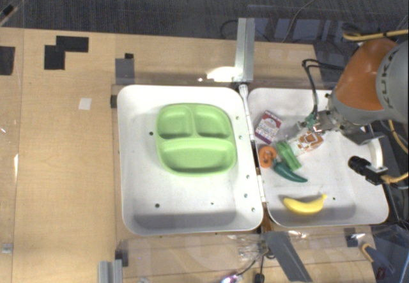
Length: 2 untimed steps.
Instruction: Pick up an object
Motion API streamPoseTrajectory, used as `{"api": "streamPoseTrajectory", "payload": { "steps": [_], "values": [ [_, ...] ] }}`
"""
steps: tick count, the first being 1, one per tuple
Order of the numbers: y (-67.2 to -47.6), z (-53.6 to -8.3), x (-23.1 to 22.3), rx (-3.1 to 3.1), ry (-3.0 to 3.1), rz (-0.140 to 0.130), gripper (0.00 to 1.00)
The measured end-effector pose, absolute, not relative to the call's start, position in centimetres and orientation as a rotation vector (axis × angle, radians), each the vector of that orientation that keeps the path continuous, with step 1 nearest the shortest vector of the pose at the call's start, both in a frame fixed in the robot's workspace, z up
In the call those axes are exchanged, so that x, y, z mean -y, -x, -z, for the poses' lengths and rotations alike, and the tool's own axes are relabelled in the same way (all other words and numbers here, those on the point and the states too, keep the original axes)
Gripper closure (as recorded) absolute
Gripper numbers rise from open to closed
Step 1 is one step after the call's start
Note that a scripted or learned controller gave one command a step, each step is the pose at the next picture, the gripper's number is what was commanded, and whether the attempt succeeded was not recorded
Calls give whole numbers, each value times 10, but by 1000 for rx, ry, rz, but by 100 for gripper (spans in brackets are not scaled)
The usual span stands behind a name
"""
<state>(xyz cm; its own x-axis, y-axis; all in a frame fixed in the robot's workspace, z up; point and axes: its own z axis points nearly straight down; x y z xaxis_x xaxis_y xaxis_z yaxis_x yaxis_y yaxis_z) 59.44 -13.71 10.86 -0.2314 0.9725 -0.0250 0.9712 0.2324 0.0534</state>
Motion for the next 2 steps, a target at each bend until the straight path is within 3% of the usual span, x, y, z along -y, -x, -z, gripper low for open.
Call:
{"api": "streamPoseTrajectory", "payload": {
  "steps": [1, 2],
  "values": [
    [-547, -109, 123, -2439, -1873, -41, 0],
    [-641, -108, 113, -2598, -1674, -26, 0]
  ]
}}
